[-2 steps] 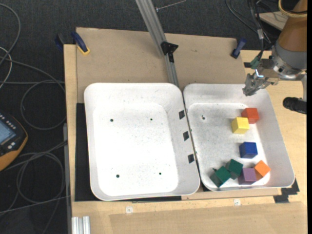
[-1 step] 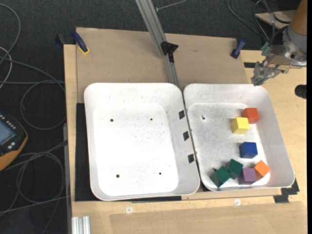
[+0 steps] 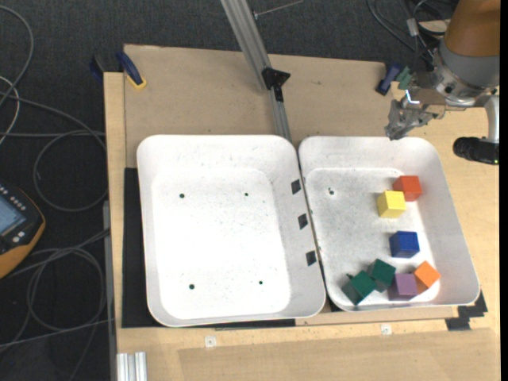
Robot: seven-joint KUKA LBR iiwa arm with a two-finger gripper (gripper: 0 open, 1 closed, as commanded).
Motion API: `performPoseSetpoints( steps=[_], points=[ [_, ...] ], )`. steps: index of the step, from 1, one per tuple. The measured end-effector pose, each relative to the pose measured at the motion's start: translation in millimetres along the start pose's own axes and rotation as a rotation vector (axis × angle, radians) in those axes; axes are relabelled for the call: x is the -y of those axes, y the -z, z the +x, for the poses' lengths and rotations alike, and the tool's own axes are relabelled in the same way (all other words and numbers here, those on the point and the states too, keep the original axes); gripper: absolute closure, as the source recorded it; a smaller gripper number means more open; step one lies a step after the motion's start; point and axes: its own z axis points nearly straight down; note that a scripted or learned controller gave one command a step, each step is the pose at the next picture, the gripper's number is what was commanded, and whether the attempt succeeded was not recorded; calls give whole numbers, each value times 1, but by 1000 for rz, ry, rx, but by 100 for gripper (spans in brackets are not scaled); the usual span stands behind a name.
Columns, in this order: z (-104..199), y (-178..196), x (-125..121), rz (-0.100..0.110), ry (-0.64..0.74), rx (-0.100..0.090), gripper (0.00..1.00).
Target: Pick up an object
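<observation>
The right bin (image 3: 333, 165) holds several small blocks. A yellow block (image 3: 390, 203) sits beside an orange-red one (image 3: 409, 186) near the far right. A blue block (image 3: 404, 243) lies lower down. Two dark green blocks (image 3: 371, 280), a purple block (image 3: 406, 284) and an orange block (image 3: 426, 274) cluster at the near right corner. My gripper (image 3: 399, 127) hangs above the bin's far right rim, well up and away from the blocks, with nothing seen between its fingers.
The left bin (image 3: 159, 157) lies beside the right one, with black clips along the shared wall. A slanted metal rail (image 3: 252, 42) crosses the bench behind the bins. Blue clamps (image 3: 131, 68) sit at the bench's far corners. Cables trail on the floor at left.
</observation>
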Motion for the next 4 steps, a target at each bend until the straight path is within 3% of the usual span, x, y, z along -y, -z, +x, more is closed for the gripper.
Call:
performPoseSetpoints(
  steps=[4],
  points=[
    [210, -40, -16, 3, 1, 0, 100]
  ],
)
